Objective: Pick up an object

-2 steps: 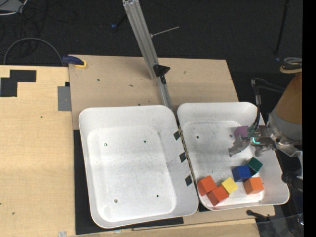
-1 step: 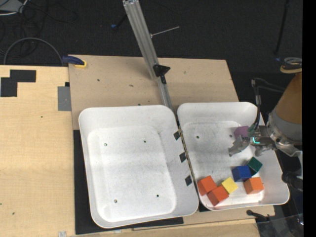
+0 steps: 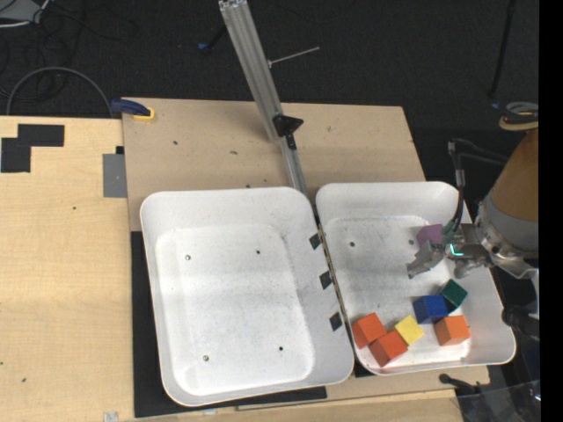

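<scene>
My gripper [image 3: 426, 258] hangs low over the right bin [image 3: 378, 202], near its right wall, reaching in from the right. A purple block [image 3: 430, 233] lies just above and beside it; I cannot tell whether they touch. Along the bin's front lie a green block [image 3: 454, 294], a blue block [image 3: 430, 308], a yellow block [image 3: 409, 330], an orange block [image 3: 452, 329] and two red-orange blocks [image 3: 369, 327] [image 3: 388, 347]. These lie below the gripper and apart from it.
The left bin [image 3: 167, 214] stands next to the right one, with black clips [image 3: 325, 279] along the shared edge. A slanted aluminium bar [image 3: 259, 77] rises behind the bins. The arm's orange band [image 3: 524, 178] sits at the right edge.
</scene>
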`<state>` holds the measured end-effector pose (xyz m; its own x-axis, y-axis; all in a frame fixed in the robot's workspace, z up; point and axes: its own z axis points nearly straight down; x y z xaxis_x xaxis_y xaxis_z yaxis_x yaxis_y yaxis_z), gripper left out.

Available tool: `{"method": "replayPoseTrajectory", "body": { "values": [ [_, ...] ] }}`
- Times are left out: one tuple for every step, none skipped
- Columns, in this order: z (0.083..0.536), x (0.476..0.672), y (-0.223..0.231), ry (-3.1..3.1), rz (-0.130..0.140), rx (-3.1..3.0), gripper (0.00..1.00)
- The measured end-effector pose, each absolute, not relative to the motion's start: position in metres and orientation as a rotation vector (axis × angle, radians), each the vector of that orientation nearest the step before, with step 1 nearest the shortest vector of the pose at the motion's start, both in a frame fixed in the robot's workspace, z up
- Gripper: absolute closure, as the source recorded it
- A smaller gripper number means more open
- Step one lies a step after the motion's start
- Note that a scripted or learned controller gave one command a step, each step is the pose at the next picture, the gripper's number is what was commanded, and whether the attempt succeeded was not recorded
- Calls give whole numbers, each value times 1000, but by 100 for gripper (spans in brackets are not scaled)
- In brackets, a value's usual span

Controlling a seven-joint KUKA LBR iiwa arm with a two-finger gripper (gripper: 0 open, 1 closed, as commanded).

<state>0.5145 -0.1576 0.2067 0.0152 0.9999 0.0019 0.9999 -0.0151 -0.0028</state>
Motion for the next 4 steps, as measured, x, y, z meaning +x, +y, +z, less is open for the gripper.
{"method": "replayPoseTrajectory", "body": {
  "values": [
    [207,514,-158,-2202,1,-2237,0],
    [164,498,-120,-2219,5,-2211,0],
    [176,499,-124,-2213,3,-2223,100],
    [191,535,-67,-2227,-2,-2213,100]
  ]
}}
